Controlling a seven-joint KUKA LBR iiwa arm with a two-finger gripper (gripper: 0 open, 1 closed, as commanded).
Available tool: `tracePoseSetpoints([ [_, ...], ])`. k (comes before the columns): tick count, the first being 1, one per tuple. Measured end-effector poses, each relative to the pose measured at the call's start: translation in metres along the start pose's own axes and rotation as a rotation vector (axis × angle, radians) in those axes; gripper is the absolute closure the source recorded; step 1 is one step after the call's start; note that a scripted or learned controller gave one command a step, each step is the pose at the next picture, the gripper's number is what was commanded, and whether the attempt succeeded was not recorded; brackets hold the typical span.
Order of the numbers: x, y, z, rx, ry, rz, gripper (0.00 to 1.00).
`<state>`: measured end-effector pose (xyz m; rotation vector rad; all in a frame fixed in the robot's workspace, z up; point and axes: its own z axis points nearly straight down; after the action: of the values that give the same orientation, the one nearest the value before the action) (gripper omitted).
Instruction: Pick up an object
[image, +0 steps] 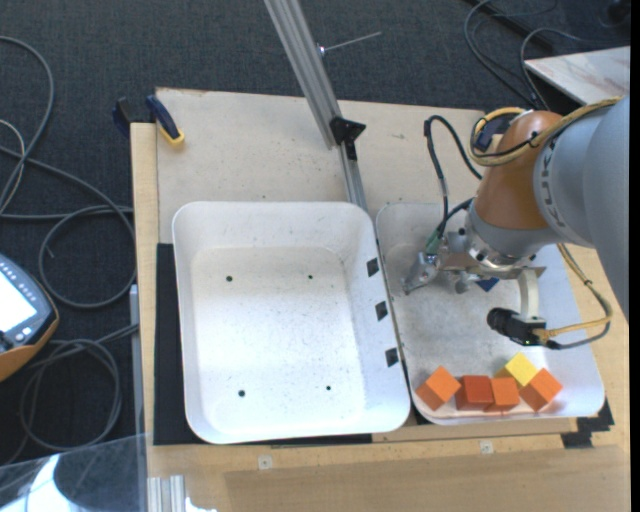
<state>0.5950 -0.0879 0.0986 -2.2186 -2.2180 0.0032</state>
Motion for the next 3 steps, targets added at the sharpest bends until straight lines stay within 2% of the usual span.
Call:
tracePoseSetpoints([
  [1,0.000,0.001,-0.012,-0.005,0.001,0.000,1.00],
  [3,-0.014,0.000,-0.106,-0.012,-0.003,-0.001,1.00],
])
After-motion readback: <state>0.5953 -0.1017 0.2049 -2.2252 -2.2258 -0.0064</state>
